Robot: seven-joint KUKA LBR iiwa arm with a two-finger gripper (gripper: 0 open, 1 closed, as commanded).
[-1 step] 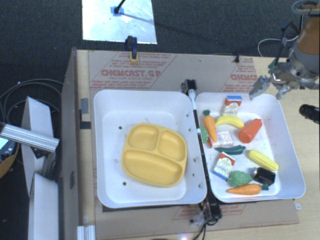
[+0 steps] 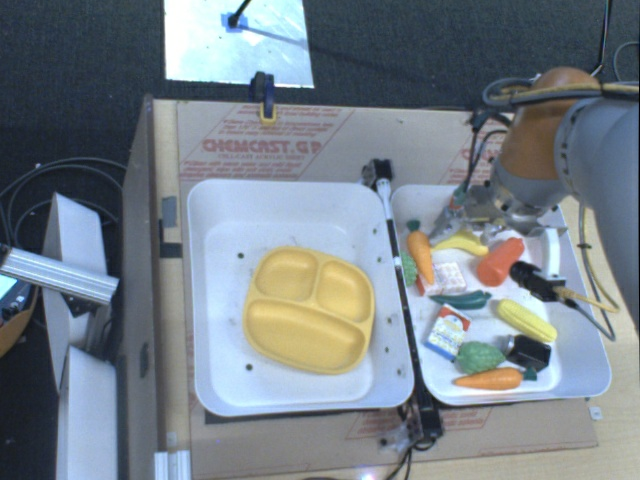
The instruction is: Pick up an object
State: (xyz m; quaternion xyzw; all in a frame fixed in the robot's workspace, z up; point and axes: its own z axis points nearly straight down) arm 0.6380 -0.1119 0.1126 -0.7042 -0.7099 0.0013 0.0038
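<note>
In the right-hand bin (image 2: 596,368), upper part: one banana (image 2: 462,241), toy, yellow, lying flat just left of the orange tube (image 2: 499,259). Judged light, rigid plastic with a smooth, somewhat slippery skin; best pinched across its narrow middle, where the curve is thickest. Gripper (image 2: 470,215) sits directly above the orange tube's left neighbour, the banana close under its tip, possibly touching. Whether the claw is released or clenched cannot be told; nothing visibly held.
</note>
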